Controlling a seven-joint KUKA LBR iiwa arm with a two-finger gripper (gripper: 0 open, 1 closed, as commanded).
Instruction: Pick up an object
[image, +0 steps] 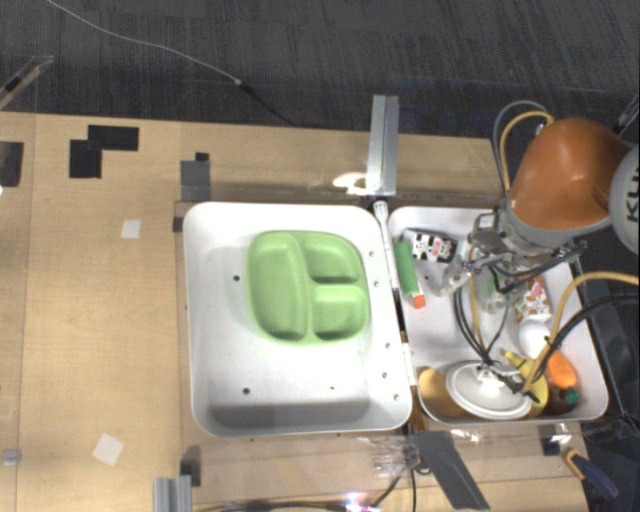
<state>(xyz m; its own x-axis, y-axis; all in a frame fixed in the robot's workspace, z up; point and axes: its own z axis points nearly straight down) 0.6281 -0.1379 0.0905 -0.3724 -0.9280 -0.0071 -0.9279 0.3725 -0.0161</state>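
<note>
My arm, with its orange band (565, 175), reaches in from the right and hangs over the right bin (440, 225). The gripper (492, 283) points down over the bin's middle, among cables. A green marker with an orange tip (406, 270) lies along the bin's left wall. Beside it sits a small black-and-white object (432, 246). A white round dish (487, 390) rests at the front, next to a brown piece (432, 388). A yellow banana-like toy (530, 375), an orange toy (563, 372) and a white item (532, 325) lie at the front right.
The left bin (215, 300) holds a green divided tray (305, 285). A metal post (383, 145) stands behind the wall between the bins. Black and yellow cables (465, 320) dangle from the wrist into the right bin.
</note>
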